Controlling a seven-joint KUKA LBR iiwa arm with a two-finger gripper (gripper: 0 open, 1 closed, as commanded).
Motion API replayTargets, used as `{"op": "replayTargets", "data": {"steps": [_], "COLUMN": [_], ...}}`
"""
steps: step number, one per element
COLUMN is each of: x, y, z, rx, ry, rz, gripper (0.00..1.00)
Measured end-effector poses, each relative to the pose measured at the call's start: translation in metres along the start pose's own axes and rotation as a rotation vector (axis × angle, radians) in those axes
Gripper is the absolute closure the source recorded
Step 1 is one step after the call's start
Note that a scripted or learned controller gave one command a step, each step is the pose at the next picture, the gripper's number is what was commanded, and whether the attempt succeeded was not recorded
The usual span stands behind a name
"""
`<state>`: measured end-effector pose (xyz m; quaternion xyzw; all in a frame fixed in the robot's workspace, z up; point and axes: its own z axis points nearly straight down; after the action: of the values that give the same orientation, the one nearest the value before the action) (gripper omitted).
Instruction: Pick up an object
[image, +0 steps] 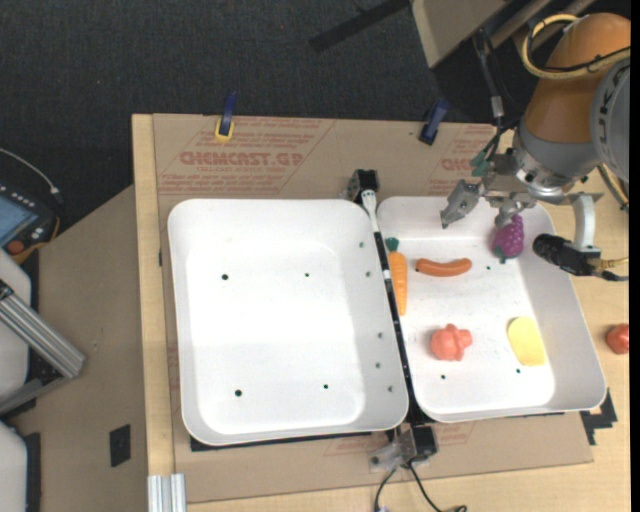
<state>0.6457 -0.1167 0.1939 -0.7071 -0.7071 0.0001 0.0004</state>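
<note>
With its fingers spread apart over the far end of the right bin (560, 395), the gripper (487, 207) has the purple grapes (508, 238) under one finger, so closing here could nudge them aside and grab nothing.

Backdrop, seen from above. Floor: dark carpet (120, 50) along the top and left edges. Bench: brown cardboard sheet (300, 150) printed with red lettering, held at its far edge by 2 clamps, 1 yellow-and-blue (226, 120), 1 blue (434, 120). Left margin: aluminium rail (35, 325), set diagonally. Top right: beige panel (460, 25). Lighting even.
</note>
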Motion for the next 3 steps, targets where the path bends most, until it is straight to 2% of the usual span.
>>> {"op": "replayTargets", "data": {"steps": [1, 2, 3], "x": [-0.115, -0.109, -0.109], "y": [-0.014, -0.066, -0.169], "z": [0.041, -0.131, -0.353], "rx": [0.003, -0.02, -0.023], "ry": [-0.006, -0.009, -0.011], "rz": [0.01, 0.002, 0.002], "gripper": [0.0, 0.0, 0.0]}}
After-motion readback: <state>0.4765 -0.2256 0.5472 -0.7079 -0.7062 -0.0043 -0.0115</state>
